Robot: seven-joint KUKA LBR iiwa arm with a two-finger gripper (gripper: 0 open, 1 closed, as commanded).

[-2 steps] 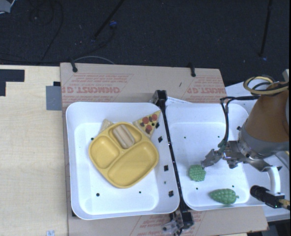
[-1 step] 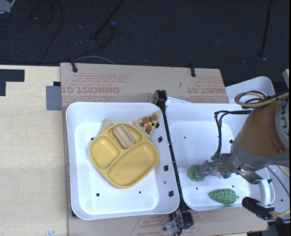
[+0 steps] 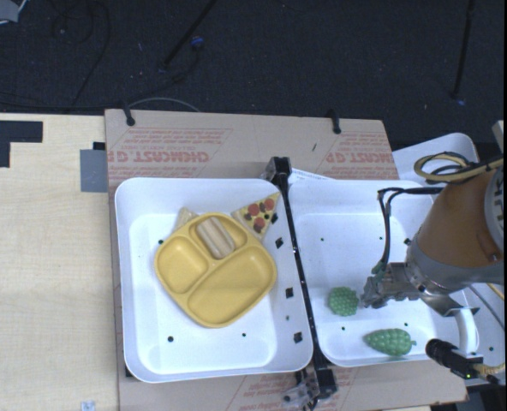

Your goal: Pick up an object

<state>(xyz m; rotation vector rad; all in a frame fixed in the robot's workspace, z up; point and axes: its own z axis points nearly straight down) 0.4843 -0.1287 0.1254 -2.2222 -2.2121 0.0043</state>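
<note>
Objects for picking lie in both bins, and we take the central divider point(image 3: 295, 264) between the bins as our landmark; we go from the largest thing down. Left of the divider sits the left bin point(image 3: 142, 332), and in it the yellow divided plate point(image 3: 217, 281), which is broad, stiff and probably light plastic; we judge its raised rim the only place to pinch, and its smooth face likely slippery. In the plate's upper compartment rests a tan bun-like piece point(image 3: 215, 236), its long axis running up-left to down-right. Just beside the divider's upper end lies a pizza-slice toy point(image 3: 259, 213), thin and flat, its tip pointing up-right toward the divider. Right of the divider, in the right bin point(image 3: 348, 229), a long knobbly green piece point(image 3: 388, 342) lies well away from the divider with its long axis roughly left-right; we would take it across the narrow middle. Nearer the divider sits a small round green piece point(image 3: 342, 300), bumpy, light, with no clear axis. The gripper point(image 3: 382, 288) hangs just right of that round piece; whether its fingers are spread or pressed together we cannot tell.
</note>
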